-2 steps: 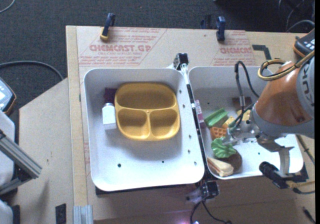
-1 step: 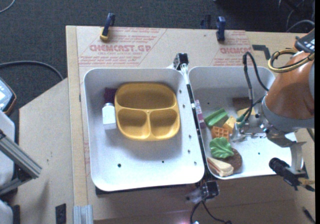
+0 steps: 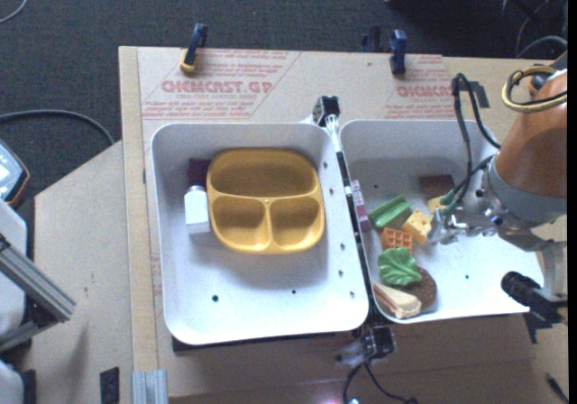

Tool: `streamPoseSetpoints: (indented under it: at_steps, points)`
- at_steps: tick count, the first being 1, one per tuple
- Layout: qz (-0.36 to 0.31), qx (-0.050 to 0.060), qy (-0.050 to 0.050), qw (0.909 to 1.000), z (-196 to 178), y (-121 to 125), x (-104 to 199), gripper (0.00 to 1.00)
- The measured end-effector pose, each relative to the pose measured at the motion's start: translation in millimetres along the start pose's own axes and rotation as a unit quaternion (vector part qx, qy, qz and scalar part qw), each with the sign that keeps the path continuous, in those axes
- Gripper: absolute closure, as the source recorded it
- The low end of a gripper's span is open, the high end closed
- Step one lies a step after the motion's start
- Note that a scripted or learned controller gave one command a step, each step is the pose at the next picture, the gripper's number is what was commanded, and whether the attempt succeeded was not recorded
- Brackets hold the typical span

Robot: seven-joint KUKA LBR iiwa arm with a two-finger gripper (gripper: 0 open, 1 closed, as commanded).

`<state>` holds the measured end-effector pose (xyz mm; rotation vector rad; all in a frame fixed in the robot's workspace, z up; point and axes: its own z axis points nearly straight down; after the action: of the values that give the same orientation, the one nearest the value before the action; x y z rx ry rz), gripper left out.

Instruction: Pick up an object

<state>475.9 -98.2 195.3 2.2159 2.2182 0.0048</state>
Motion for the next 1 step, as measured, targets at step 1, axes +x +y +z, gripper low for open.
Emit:
streamPoseSetpoints:
  at_steps: [1]
  points:
    - [0.0,0.0,0.0,1.0,-31.4,1.4,-0.1,1.0]
